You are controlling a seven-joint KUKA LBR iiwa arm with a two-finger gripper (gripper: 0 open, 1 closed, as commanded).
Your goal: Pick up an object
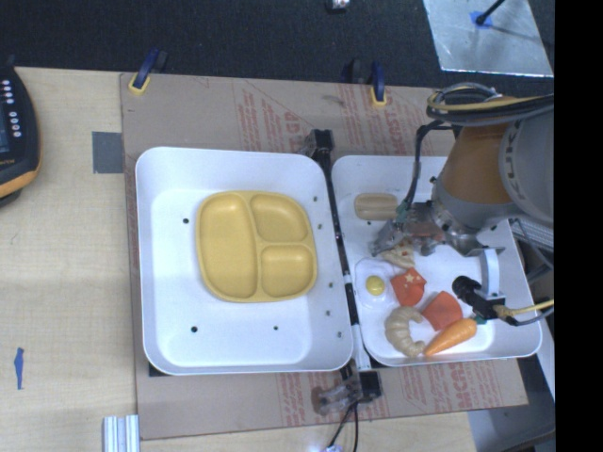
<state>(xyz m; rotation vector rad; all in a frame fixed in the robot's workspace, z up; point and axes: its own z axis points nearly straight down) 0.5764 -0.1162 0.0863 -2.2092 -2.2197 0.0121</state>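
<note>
Low in the right bin (528, 347) lie a carrot (450, 338), a croissant (403, 331) and red pieces (408, 287). Above them the end effector (407, 236) hangs among the toys; its grip cannot be told. Nothing looks lifted yet, so the pick remains undone.

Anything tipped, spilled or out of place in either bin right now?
Nothing stands out. The yellow divided plate lies flat in the left bin; the toy foods, carrot included, sit inside the right bin, beneath the hand.
</note>
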